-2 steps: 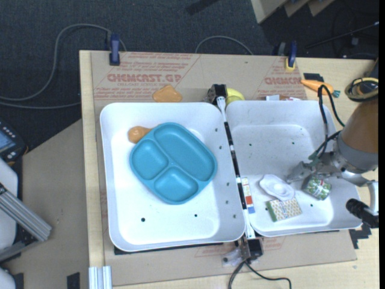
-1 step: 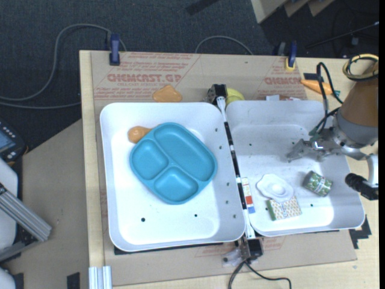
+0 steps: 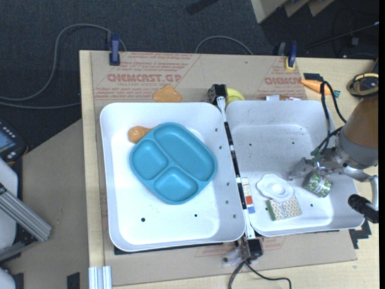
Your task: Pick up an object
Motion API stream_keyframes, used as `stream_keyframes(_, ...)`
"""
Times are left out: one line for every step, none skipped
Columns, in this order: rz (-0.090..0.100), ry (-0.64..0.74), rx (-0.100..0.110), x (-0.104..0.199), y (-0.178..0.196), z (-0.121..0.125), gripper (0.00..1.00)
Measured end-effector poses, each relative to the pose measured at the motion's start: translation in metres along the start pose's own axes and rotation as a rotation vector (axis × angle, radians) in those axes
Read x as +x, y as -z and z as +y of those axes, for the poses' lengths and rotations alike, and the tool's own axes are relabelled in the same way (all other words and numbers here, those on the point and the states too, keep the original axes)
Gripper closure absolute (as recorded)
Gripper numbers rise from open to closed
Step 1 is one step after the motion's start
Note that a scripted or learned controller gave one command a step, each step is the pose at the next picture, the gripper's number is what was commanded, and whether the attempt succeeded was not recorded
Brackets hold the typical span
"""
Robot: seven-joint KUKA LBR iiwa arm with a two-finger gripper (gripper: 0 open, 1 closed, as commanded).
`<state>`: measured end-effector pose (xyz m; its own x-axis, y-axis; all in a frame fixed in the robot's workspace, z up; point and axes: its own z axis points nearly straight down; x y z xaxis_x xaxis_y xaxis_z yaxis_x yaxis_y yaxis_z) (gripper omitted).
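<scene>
The gripper hung over a small green can in the right bin; finger spread unclear; the can looked light, rigid, best pinched across its sides

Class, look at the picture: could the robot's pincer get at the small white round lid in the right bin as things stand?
Probably yes. The pincer hangs low in the right bin, by a green wrapped thing. The white lid lies just left of it, uncovered, with only a patterned packet beside it.
</scene>
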<state>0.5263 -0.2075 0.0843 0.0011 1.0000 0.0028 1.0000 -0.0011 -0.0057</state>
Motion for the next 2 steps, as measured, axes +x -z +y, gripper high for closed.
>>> stream_keyframes(-0.004,0.001,-0.007,-0.0009,0.0107,0.0027,1.00)
stream_keyframes(-0.003,0.000,-0.006,-0.0008,0.0100,0.0025,0.00)
